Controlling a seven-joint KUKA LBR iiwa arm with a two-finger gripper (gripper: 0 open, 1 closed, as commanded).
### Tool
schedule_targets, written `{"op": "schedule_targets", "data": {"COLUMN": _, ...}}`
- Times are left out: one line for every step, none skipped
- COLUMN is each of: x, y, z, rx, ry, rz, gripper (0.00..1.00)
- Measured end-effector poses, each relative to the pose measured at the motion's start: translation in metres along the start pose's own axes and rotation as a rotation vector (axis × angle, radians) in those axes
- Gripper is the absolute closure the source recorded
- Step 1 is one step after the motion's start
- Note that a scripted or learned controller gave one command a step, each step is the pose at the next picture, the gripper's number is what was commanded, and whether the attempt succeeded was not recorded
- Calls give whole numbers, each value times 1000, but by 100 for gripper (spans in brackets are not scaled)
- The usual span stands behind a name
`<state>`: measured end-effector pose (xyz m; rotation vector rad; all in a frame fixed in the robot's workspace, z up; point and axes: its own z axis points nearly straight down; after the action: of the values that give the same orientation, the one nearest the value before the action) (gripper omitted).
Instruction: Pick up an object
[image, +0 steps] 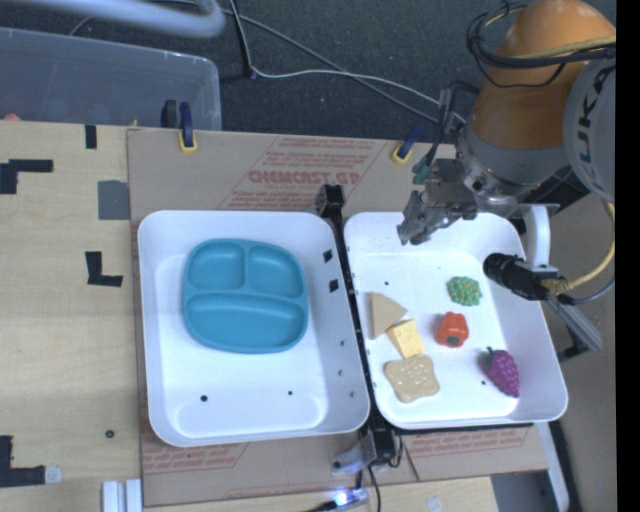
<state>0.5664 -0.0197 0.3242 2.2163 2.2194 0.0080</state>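
Five small toy foods lie toward the near edge of your right-hand white bin (530, 395), the pale wedge-shaped cheese piece (384, 312) closest to the two-finger gripper (418, 230), which hangs at the far-left corner holding nothing.

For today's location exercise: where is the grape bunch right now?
The grape bunch lies in the right bin, near its front right corner, just right of the red pepper and below the broccoli.
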Motion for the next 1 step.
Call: {"op": "schedule_targets", "data": {"x": 39, "y": 13, "z": -221, "rx": -12, "ry": 1, "rz": -4, "gripper": 100}}
